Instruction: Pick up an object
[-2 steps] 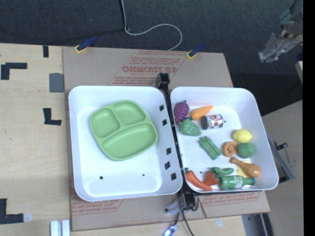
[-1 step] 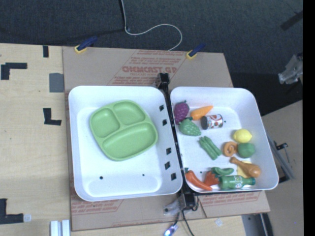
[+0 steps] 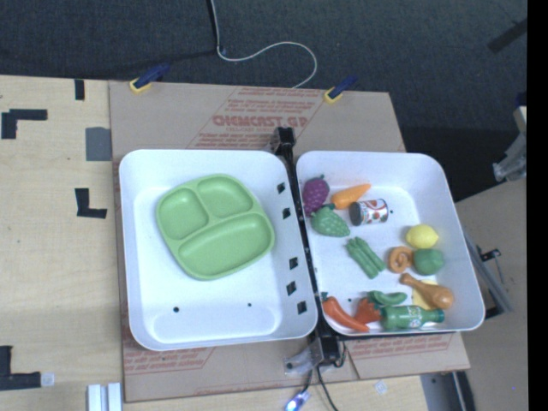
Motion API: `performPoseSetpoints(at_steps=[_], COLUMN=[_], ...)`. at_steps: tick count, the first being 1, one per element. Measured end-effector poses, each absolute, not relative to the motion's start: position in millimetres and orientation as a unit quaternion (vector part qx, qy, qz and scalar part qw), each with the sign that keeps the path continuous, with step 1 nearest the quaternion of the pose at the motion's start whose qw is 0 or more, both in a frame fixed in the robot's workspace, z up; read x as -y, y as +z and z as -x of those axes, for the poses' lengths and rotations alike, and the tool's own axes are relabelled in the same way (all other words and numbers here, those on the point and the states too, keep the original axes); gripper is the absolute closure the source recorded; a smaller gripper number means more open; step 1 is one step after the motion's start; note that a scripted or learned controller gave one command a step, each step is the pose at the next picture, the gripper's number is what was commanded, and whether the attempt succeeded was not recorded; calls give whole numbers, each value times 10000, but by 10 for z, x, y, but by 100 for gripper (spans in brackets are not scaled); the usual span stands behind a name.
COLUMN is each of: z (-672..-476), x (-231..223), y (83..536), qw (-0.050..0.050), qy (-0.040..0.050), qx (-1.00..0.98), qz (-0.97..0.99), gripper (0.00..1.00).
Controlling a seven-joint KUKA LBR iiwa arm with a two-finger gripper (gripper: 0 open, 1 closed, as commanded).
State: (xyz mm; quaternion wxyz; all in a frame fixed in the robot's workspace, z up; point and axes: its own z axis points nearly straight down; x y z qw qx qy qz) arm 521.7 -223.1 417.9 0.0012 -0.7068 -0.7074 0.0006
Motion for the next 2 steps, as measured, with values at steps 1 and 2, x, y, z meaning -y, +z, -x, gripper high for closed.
performPoseSetpoints(at_steps=[1, 2], z=[-4828, -4849], x=[2231, 2229], y=[4302, 4400], qw=[4, -8], qy=[2, 3], qx=[7075, 7082], qz=[7067, 7060], gripper=[100, 100])
